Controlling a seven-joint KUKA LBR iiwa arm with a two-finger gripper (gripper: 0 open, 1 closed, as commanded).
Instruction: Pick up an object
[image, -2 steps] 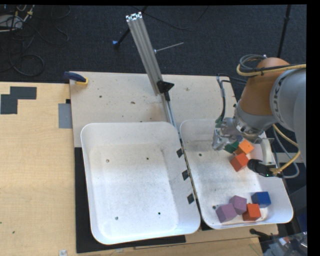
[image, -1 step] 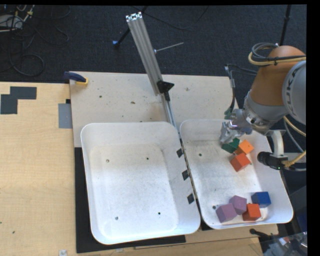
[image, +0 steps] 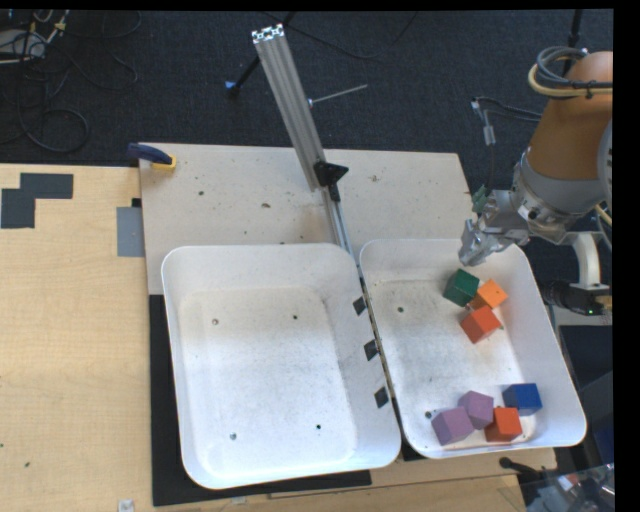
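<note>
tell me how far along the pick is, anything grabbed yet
Done: the gripper is over the right bin, just above the green block. In hand: nothing visibly held. Left: grasp and lift a block; the green, orange and red ones all sit in the bin.

The grey arm (image: 565, 150) with its orange band reaches in from the right and bends downward at the wrist, carrying the gripper (image: 478, 247) low and pointed down and to the left, its tip blurred.
</note>
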